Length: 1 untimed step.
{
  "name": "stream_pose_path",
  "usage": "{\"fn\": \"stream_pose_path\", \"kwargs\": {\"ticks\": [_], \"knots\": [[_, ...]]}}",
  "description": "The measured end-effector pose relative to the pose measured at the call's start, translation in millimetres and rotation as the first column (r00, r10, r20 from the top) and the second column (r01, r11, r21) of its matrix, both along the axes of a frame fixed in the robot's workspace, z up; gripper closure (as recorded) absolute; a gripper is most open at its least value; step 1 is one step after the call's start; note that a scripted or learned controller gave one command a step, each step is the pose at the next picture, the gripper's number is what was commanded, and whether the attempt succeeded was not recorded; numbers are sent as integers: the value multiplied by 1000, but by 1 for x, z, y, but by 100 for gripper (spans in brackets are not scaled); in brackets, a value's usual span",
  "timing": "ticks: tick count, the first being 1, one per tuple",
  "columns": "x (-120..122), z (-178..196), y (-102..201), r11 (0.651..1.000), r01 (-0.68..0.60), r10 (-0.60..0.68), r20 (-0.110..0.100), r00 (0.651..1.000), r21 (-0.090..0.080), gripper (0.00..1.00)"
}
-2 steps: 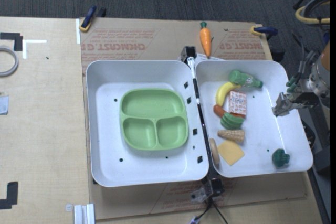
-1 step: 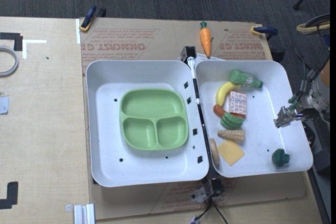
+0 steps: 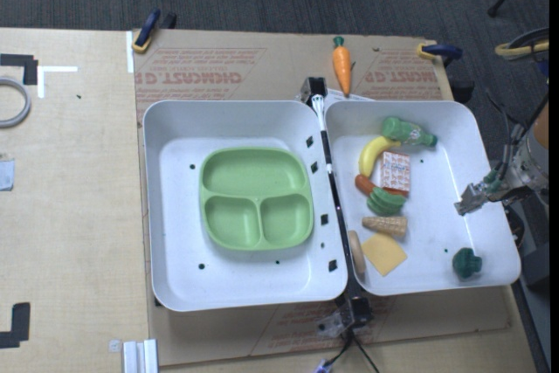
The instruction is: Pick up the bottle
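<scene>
The bottle is green and lies on its side in the far part of the right bin, its cap end pointing right. My gripper hangs over the right side of that bin, near its right wall. It sits well to the right of the bottle and nearer the front, apart from it, with nothing seen in its grasp.
Beside the bottle lie a banana, a red and white box, a green toy, a cone and a cheese slice. A green broccoli sits at the front right. The left bin holds a green divided plate. A carrot lies behind the bins.
</scene>
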<state>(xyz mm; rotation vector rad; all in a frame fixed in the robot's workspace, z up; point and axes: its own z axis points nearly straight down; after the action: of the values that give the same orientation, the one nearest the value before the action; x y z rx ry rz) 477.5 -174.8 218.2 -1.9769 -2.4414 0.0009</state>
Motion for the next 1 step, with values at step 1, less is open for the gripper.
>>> {"fn": "stream_pose_path", "kwargs": {"ticks": [1], "knots": [[0,12,25,922,-388,388,0,922,0,100]]}}
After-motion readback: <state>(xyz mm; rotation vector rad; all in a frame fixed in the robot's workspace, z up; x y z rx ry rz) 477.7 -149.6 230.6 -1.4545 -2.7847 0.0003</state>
